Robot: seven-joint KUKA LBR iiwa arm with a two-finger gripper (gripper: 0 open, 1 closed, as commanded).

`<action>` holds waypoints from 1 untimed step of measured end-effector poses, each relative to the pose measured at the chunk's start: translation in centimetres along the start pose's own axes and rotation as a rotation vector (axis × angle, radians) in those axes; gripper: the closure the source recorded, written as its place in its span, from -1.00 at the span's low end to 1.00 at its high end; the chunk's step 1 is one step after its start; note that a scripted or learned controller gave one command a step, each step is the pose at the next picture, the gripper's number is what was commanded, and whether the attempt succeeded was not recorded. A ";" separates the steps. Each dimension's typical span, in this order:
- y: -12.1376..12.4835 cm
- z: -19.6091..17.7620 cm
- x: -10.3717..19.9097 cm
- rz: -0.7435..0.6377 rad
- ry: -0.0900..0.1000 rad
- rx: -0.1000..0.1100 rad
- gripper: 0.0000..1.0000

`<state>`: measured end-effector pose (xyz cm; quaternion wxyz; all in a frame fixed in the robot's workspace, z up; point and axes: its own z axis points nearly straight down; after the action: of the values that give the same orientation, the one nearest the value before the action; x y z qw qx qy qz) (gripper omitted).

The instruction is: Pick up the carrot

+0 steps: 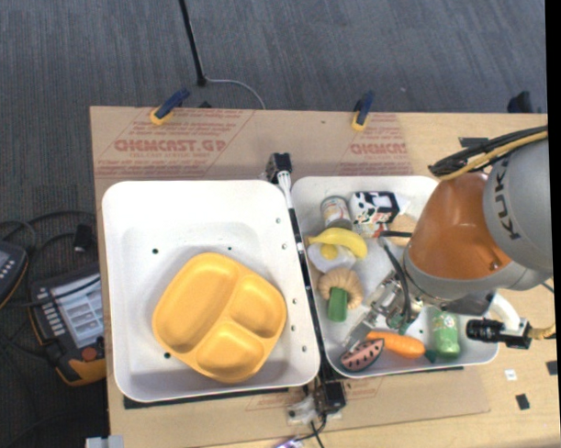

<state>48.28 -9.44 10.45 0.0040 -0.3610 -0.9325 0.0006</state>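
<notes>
Grey arm (483, 230) bent low over right bin (305, 264), fingers (374, 318) just above carrot (398, 345)

Grey arm (510, 210) reaching in from the right, orange-banded wrist bent downward, jaws pointing down-left

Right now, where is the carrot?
The carrot lies near the front edge of the right bin, between the watermelon slice and the green bottle, just below the pincer.

carrot (396, 345) hemmed between watermelon slice (362, 356) and green bottle (442, 336), bin wall (409, 366) just beside
</notes>
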 end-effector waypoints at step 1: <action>0.0 -0.7 0.1 0.001 0.005 0.003 1.00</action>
<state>48.21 -9.43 11.11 0.0068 -0.3615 -0.9323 0.0010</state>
